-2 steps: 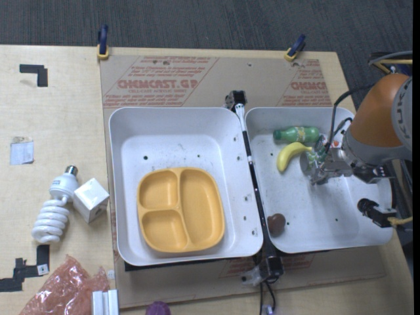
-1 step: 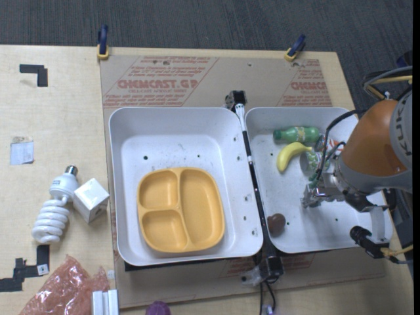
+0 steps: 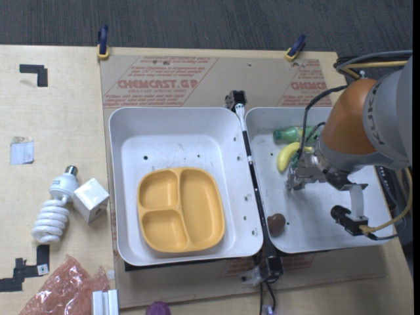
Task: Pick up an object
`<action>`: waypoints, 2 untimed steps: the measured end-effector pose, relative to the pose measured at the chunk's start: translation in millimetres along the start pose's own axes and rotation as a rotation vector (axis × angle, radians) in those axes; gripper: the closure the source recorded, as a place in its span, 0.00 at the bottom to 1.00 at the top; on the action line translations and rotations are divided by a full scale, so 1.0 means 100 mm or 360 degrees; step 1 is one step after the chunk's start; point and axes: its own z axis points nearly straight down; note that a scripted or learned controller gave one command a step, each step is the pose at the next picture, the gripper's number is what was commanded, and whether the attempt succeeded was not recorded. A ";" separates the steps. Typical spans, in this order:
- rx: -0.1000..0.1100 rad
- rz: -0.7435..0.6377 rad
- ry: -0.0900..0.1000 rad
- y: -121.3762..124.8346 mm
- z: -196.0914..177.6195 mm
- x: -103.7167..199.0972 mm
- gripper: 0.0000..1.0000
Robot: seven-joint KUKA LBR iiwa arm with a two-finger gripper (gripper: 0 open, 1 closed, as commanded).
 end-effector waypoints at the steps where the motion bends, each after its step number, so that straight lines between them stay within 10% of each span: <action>1: -0.0002 0.0003 -0.0001 0.01 -0.10 -0.01 1.00; 2: 0.0000 -0.0005 -0.0002 1.12 -0.51 -0.10 1.00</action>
